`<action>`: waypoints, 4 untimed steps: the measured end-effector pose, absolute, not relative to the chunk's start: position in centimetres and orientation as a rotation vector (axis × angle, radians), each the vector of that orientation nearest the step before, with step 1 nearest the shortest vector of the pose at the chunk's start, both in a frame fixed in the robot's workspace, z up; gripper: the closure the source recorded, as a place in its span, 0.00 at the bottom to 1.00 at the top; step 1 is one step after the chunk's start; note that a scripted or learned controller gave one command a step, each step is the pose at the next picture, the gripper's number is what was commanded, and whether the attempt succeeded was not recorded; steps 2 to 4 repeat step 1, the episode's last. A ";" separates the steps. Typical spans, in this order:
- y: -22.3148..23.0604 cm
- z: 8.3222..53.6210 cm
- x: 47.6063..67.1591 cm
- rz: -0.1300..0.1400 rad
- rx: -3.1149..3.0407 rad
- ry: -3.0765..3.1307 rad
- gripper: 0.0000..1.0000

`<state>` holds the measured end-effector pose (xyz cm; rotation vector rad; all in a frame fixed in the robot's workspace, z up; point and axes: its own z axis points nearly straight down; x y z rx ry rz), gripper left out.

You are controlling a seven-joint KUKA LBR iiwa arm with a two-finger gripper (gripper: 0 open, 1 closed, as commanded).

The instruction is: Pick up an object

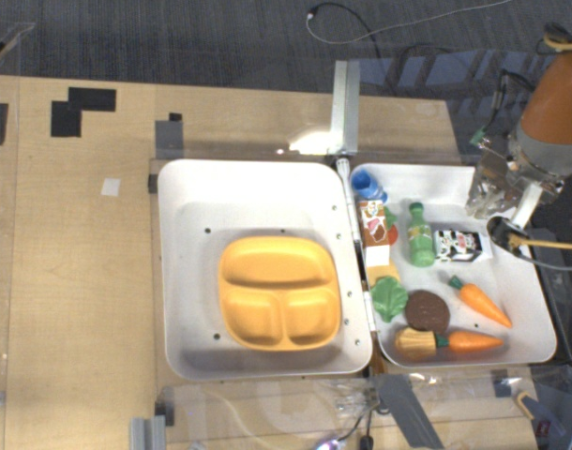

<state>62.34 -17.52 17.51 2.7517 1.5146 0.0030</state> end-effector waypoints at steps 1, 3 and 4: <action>-16.8 26.7 63.7 0.006 2.923 1.146 1.00; -16.8 26.7 63.7 0.006 2.923 1.146 1.00; -16.8 26.7 63.7 0.006 2.923 1.146 1.00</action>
